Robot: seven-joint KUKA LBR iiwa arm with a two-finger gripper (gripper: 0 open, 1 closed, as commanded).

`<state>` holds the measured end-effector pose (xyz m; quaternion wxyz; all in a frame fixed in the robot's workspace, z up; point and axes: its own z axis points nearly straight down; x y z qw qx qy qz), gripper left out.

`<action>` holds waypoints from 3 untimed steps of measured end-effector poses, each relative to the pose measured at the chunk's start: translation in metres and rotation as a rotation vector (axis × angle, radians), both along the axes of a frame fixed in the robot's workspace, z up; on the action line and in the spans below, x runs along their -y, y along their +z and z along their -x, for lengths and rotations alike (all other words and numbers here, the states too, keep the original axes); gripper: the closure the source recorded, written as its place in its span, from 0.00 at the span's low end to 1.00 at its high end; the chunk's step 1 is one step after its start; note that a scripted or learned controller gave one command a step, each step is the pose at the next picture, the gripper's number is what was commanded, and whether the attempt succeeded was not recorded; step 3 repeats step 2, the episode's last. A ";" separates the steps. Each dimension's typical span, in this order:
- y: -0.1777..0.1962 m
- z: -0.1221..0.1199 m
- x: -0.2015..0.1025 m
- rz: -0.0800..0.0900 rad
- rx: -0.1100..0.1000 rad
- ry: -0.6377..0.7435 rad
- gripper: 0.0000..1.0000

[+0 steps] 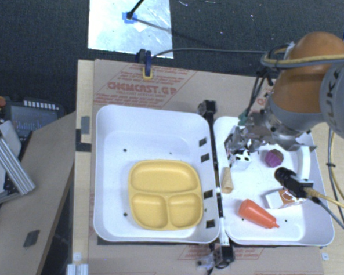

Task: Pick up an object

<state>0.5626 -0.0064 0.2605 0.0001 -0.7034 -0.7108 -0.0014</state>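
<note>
**Arm low over the right bin, beside a small die**

The arm's jaws (239,145) hang low in the right bin (317,230), at its upper left part; whether they are released or clenched cannot be told. A small white die (242,160) lies just below them. A purple ball (273,157) sits to their right; an orange cone (258,213) lies well apart. A yellow tray (164,194) rests in the left bin (109,159).

Arm (315,73) cut off at right edge, purple object (273,157) perhaps partly hidden
</note>
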 end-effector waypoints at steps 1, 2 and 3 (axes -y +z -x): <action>-0.010 0.011 -0.047 0.000 -0.001 -0.001 1.00; -0.029 0.008 -0.099 0.000 -0.003 -0.001 1.00; -0.029 0.008 -0.099 0.000 -0.003 -0.001 1.00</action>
